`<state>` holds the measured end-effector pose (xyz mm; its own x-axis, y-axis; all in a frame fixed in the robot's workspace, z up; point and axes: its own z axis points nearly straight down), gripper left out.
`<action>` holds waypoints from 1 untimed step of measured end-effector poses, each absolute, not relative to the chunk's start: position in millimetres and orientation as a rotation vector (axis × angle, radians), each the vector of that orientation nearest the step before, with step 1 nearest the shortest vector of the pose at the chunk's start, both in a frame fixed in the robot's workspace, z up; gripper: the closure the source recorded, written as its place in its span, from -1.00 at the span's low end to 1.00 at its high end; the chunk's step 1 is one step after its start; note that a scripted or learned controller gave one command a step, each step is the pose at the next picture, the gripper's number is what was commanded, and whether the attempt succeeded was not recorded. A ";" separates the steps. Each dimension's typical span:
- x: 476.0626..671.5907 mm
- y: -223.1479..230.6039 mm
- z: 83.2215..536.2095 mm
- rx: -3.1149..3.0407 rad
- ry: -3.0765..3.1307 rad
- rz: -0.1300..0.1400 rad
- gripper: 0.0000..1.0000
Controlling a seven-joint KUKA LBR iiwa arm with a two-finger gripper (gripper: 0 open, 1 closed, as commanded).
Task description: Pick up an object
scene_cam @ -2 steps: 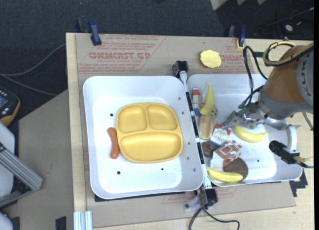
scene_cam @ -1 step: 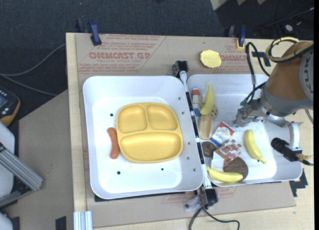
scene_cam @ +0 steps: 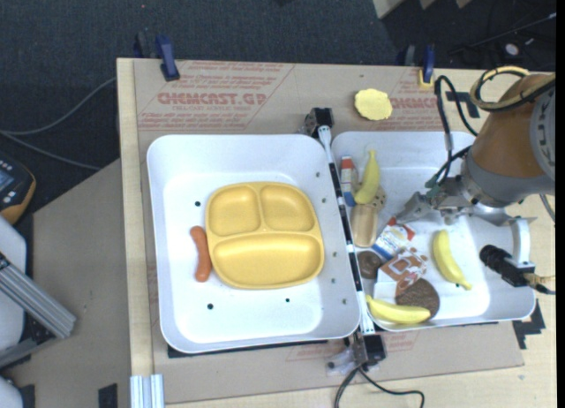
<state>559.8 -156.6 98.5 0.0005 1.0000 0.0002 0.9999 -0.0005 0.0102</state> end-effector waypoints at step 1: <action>518.7 -208.2 88.9 2.223 2.211 0.011 -1.00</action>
